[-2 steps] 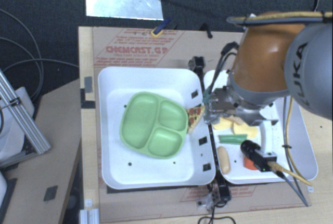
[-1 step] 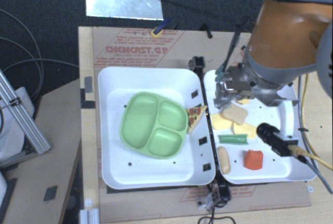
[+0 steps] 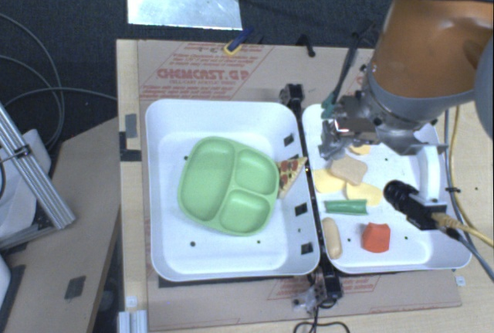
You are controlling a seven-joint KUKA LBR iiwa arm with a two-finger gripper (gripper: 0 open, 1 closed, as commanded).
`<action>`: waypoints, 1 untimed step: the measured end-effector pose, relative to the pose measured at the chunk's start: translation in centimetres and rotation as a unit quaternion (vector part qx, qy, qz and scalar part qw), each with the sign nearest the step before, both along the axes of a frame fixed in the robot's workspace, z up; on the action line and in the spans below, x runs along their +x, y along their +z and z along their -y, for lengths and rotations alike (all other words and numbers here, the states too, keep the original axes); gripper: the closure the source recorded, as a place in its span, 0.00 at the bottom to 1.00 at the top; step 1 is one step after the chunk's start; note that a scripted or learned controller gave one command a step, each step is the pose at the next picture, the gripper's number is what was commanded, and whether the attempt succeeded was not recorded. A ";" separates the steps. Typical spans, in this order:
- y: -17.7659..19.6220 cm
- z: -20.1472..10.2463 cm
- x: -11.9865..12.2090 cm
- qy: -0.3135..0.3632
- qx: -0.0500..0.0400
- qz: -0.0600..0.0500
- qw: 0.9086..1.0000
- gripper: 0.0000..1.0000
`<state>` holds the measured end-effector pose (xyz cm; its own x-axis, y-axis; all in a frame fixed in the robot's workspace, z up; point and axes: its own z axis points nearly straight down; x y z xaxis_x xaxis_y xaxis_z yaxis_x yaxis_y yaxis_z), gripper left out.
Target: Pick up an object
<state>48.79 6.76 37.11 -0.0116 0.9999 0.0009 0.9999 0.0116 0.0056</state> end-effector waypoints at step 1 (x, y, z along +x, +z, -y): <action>-4.5 -3.0 -0.1 -0.002 0.000 -0.003 1.000 1.00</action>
<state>48.66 9.74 32.56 -0.0070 1.0000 0.0006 1.0000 0.0070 -0.0011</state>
